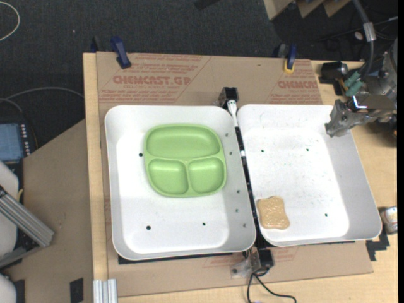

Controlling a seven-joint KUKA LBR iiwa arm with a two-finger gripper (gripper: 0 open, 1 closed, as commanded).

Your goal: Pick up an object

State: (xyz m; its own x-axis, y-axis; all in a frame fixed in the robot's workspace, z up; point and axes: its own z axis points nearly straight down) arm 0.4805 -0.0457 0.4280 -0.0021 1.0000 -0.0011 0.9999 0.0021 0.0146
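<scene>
A green divided plate [185,160] lies in the left white bin [126,219]. A small tan, cookie-like object [273,213] rests near the front left corner of the right white bin [341,194]. My gripper [336,122] hangs at the far right edge of the right bin, over its back right corner, well away from the tan object. Nothing shows in its grasp.
The two bins sit side by side on a cardboard-covered bench [158,74], held by blue clamps [120,51] at the back edge. A black clip [228,96] sits where the bins meet at the back. Cables trail off the front edge [265,283].
</scene>
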